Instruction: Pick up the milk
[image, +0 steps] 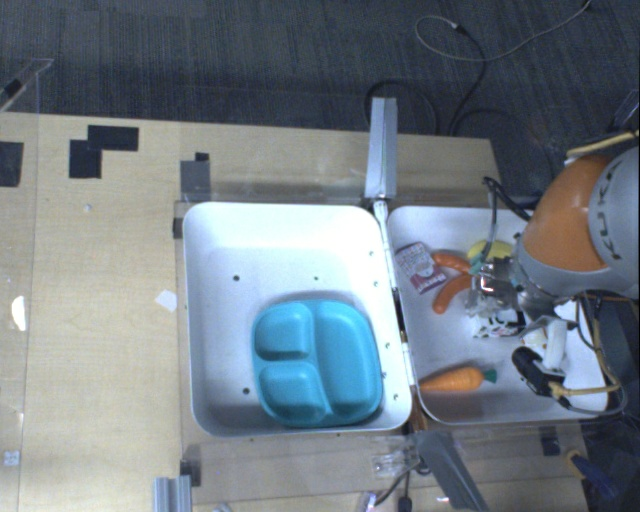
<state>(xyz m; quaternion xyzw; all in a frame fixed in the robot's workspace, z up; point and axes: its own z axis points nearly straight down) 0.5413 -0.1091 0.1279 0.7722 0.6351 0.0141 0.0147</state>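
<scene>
The arm reaches in from the right and hangs over the right bin, its gripper down among the clutter there. The grip itself cannot be made out. A small carton, likely the milk, lies near the bin's left wall, beside a sausage. A carrot sits at the front. A blue divided tray fills the left bin.

I'm working in a robotics lab: bare wooden bench, loose cables on grey carpet beyond it.
</scene>
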